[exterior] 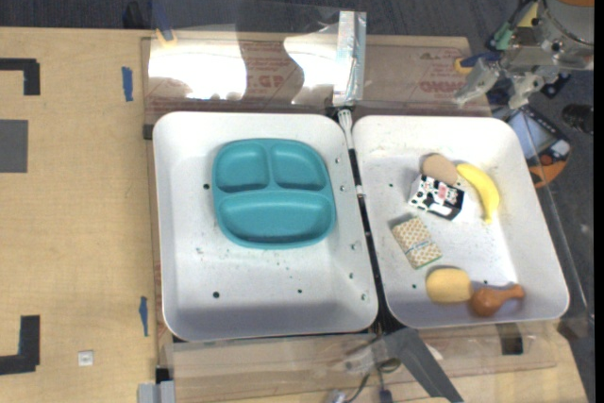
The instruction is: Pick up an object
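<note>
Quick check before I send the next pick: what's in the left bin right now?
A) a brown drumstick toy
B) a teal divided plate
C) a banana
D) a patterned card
B: the teal divided plate lies alone in the left bin, while the banana, patterned card and drumstick toy all lie in the right bin.

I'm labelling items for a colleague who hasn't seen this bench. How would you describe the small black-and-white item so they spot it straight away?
Look at the right-hand white bin, the one without the teal divided plate. Near its middle, just left of the yellow banana and below a tan rounded piece, lies the small card-like item. It alone has a black-and-white pattern; the flat checked piece below it is beige.
</note>
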### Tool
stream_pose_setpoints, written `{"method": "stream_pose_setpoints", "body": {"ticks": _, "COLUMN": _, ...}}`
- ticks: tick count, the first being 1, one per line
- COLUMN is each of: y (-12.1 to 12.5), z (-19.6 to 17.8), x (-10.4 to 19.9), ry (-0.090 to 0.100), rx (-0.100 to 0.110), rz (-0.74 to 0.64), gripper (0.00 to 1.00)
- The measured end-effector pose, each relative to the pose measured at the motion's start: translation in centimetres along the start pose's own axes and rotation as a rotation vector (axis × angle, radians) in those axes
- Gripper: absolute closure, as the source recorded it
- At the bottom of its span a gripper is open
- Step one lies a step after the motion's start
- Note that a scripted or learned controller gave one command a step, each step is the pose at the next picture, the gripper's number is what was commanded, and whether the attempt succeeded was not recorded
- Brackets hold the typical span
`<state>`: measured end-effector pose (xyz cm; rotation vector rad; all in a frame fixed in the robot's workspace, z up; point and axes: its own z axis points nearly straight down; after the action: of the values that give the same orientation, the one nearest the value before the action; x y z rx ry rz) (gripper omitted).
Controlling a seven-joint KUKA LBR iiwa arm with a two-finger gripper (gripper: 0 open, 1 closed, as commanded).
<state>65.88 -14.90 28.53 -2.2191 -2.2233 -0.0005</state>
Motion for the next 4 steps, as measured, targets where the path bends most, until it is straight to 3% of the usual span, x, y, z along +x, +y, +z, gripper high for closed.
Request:
{"method": "stream_pose_setpoints", "body": {"ticks": 1, "y": -0.2, "z": -12.6, "x": 3.6, "ry": -0.002, "rx": -0.016, "rz": -0.014, "gripper": 0.0}}
{"method": "stream_pose_setpoints", "body": {"ticks": 2, "y": 0.5, "z": 5.8, "x": 4.2, "ry": 0.0, "rx": 0.016, "rz": 0.256, "gripper": 0.0}}
{"method": "stream_pose_setpoints", "body": {"ticks": 3, "y": 0.4, "z": 19.0, "x": 2.8, "ry": 0.0, "rx": 0.005, "rz": 0.54, "gripper": 0.0}}
{"method": "stream_pose_setpoints", "body": {"ticks": 4, "y": -4.3, "z": 19.9, "x": 1.8, "ry": 0.0, "rx": -0.001, "rz": 0.515, "gripper": 0.0}}
